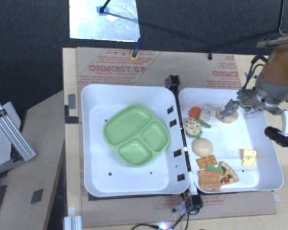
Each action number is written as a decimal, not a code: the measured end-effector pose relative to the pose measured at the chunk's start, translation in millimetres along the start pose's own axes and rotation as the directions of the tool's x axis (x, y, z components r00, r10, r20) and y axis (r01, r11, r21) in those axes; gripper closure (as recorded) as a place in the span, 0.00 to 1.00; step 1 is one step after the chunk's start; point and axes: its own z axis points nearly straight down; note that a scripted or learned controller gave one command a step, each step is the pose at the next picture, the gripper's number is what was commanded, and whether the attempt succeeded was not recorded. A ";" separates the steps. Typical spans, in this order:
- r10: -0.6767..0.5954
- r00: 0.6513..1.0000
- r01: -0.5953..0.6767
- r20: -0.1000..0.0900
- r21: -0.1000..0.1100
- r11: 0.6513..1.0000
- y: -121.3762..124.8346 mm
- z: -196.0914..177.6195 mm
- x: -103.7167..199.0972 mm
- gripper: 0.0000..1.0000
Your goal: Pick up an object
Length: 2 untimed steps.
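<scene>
Arm cut off at right edge. Claw (229, 111) low in right bin (264, 143), near its far edge, tips over a pale round food piece (229, 117), partly hidden; shape and axis unclear. Finger spread: cannot tell. Beside it: grey-white block (208, 114), red piece (195, 112). Green divided plate (136, 134) in left bin (93, 128).

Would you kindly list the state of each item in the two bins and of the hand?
green plate: upright, lying in left bin
hand: low over a pale round item in right bin
cookie: lying flat
pizza slice: lying flat
cheese cube: resting apart from the rest
</scene>
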 end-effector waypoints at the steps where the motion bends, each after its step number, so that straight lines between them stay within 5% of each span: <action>1: -0.003 1.000 0.003 -0.001 0.000 1.000 6.5 51.0 8.1 0.00; 2: -0.002 1.000 0.002 0.002 -0.008 1.000 9.4 60.9 6.8 0.00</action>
